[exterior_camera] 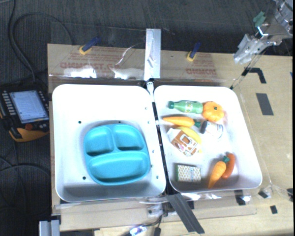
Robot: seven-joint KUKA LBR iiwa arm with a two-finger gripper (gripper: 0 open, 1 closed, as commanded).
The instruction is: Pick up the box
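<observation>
A small flat box with a speckled green and grey top lies near the front edge of the right bin. Just behind it, tilted, lies a white and orange carton. My gripper hangs high above the bench, beyond the right bin's back right corner and far from both. Nothing is seen in it.
In the right bin lie a green bottle, an orange fruit, a banana, a small silver and white item and two carrots to the right of the box. A blue divided tray rests in the left bin.
</observation>
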